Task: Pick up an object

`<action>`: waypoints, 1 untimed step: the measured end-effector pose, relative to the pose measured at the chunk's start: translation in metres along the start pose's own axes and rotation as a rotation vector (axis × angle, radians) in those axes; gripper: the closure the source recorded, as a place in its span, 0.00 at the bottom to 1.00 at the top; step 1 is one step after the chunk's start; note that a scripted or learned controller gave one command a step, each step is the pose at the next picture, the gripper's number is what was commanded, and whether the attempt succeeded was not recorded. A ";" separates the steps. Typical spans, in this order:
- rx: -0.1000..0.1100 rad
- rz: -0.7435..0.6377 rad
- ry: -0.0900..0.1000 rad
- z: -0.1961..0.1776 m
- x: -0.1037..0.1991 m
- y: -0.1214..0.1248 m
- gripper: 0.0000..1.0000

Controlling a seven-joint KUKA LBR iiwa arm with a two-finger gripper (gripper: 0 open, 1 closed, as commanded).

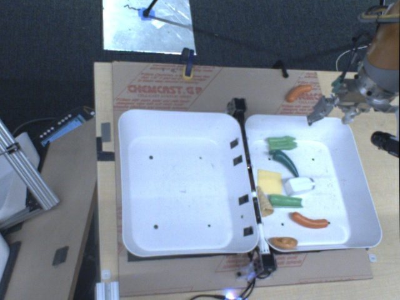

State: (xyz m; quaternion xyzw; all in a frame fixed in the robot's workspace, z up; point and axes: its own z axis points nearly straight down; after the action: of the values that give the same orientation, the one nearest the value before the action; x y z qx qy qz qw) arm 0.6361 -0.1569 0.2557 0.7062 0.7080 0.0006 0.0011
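Nearest me, the right bin (365,214) holds the pickings: a sausage (310,221), a green pod (285,200), a white block (299,184), a yellow block (270,181). Up at its far corner the tool (331,110) hangs open and empty; it should drop squarely over one piece lying apart.

A robotics lab: 2 white bins (181,120) sit on a brown sheet (212,83) on a wooden desk (56,186), aluminium framing (25,174) at the left edge, cables and clamps (187,63) at upper centre, dark carpet (50,42) behind.
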 end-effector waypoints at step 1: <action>0.002 0.002 -0.001 0.137 -0.048 0.032 0.00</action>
State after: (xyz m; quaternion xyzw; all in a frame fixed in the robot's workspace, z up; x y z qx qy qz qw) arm 0.6687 -0.2050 0.1187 0.7070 0.7072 -0.0006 0.0006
